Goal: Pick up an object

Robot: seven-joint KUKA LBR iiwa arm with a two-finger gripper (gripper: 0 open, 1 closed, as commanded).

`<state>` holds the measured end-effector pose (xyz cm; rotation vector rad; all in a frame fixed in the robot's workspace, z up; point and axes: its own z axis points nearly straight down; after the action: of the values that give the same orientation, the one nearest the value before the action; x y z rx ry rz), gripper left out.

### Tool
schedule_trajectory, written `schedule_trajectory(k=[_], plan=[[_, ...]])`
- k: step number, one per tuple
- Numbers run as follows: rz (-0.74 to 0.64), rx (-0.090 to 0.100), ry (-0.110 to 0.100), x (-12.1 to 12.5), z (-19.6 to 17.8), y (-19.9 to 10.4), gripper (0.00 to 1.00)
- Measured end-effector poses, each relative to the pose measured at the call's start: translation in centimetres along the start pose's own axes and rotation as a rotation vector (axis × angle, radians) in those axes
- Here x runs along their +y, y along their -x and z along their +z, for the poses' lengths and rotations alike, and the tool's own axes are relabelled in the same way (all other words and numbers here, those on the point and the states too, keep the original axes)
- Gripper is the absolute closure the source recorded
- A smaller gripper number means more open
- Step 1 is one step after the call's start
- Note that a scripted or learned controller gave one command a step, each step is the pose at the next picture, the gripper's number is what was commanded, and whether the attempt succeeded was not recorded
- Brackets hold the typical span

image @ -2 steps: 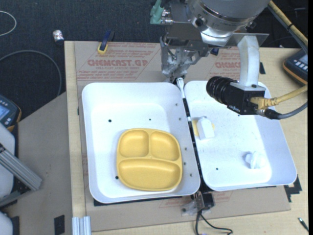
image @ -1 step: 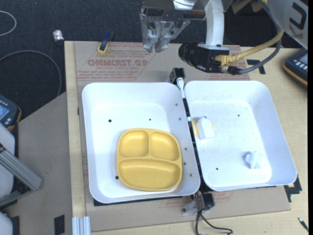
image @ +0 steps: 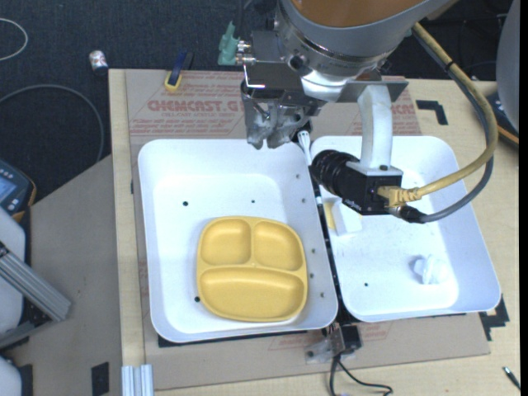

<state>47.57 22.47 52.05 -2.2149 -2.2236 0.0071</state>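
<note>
I see the claw (image: 276, 130) over the left bin's (image: 165, 180) back rim, grip unclear, yellow plate (image: 251, 268) below.

Glossy yellow plastic plate (image: 252, 269)

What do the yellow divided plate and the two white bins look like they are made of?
The yellow plate looks like molded plastic with a smooth, faintly satin finish: soft highlights, rounded rims, three pressed compartments. The left bin and right bin look like thin formed white plastic, matte to slightly glossy, with rounded corners and flared edges. Coated metal can't be ruled out from this view.
</note>
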Motion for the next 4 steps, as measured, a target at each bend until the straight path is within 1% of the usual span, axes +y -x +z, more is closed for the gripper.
schedule_trajectory(k=[1,2,3,4], plan=[[0.002,0.003,0.008,0.3,-1.5,0.0,1.00],[0.001,0.004,0.010,0.4,-2.6,0.0,1.00],[0.006,0.001,0.007,4.7,-1.3,0.1,1.00],[0.001,-0.002,-0.003,0.1,3.6,0.0,1.00]])
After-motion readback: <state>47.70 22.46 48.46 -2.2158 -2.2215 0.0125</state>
